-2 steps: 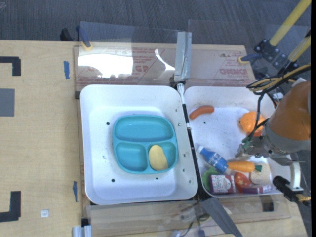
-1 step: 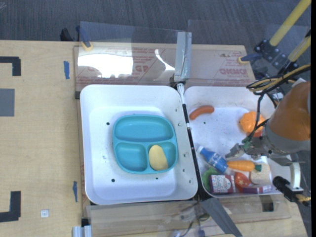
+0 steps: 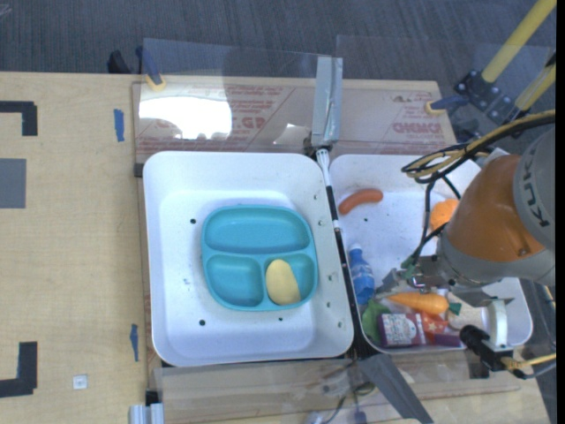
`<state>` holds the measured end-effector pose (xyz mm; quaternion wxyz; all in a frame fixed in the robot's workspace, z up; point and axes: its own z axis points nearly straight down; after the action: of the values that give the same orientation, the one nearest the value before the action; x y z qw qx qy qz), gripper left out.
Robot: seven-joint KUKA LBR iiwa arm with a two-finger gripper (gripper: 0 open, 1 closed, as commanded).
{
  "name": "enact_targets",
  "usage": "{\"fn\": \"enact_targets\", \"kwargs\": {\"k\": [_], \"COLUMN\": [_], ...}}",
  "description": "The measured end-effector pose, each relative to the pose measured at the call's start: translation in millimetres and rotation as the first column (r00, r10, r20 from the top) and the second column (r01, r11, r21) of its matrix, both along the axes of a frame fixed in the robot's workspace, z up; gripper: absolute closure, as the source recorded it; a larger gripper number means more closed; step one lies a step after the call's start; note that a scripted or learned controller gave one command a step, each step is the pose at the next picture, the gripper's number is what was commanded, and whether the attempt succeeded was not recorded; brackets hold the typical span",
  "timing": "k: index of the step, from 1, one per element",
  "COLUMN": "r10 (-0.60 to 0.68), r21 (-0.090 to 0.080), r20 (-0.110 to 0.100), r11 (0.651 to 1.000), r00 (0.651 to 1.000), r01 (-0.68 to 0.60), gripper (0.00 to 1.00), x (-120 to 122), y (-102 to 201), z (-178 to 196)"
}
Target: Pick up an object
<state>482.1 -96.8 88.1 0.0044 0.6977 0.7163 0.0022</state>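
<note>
While you are watching the right bin (image 3: 516, 325), the arm is leaning low over its clutter, and the gripper (image 3: 422, 276) is sitting just above the toy carrot (image 3: 422, 303), probably lining up on it. I cannot tell how it is set. The carrot is lying across a packet (image 3: 415, 329), beside a blue bottle (image 3: 360, 274). A lemon (image 3: 282, 282) is resting in the teal tray (image 3: 256, 232).
</note>
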Motion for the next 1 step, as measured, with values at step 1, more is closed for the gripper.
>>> {"fn": "enact_targets", "kwargs": {"k": [1], "r10": [-0.002], "r21": [0.0], "r20": [0.006], "r11": [1.0], "r00": [1.0], "r01": [0.002], "gripper": [1.0], "x": [1.9], "y": [-0.3], "z": [11.2]}}
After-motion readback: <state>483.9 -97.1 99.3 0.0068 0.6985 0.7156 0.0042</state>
